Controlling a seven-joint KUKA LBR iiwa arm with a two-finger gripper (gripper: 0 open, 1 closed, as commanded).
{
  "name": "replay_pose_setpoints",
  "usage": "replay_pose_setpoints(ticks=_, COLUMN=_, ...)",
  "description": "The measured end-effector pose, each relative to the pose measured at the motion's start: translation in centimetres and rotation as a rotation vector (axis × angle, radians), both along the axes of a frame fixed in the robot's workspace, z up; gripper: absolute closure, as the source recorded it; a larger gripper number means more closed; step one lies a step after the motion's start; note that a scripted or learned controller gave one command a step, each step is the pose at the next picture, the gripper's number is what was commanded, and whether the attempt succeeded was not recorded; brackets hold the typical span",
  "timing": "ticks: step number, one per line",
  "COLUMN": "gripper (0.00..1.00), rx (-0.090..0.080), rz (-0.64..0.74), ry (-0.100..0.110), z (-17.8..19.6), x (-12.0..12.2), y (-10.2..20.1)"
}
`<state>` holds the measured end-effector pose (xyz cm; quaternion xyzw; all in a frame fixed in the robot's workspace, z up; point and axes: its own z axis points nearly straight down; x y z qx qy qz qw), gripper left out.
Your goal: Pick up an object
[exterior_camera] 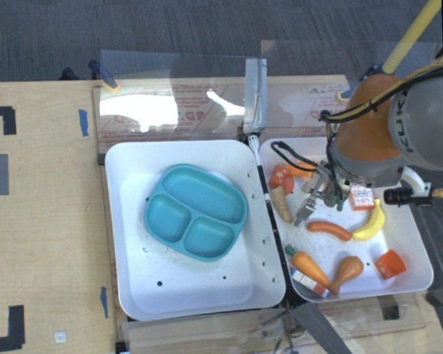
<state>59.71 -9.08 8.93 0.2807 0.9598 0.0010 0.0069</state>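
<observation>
My gripper (308, 210) hangs low in the right bin (420, 274), pointing down and to the left. It is open, with nothing between its fingers. Its tips are just above and left of an orange-red sausage (329, 230) and right of a beige bread-like piece (281, 204). A red toy food (282, 178) lies at the bin's upper left. A yellow banana (371, 223) curves to the right of the sausage. Nearer the front lie a carrot (310, 266), a brown pear-shaped piece (347, 270) and a red block (391, 263).
A teal divided plate (196, 211) sits in the left bin (131, 286). A small white and red box (361, 196) lies under the wrist. Black cables (294, 160) loop across the right bin's back. The bins' shared wall (271, 229) runs just left of the gripper.
</observation>
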Motion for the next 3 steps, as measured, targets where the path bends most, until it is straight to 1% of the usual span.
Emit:
replay_pose_setpoints(ticks=1, gripper=0.00, rx=0.006, rz=0.026, ry=0.047, z=0.2, x=4.9, y=-0.4)
replay_pose_setpoints(ticks=2, gripper=0.00, rx=-0.002, rz=0.211, ry=0.003, z=0.1, x=-1.0, y=-2.9)
replay_pose_setpoints(ticks=3, gripper=0.00, rx=0.007, rz=0.287, ry=0.051, z=0.8, x=5.4, y=-0.7)
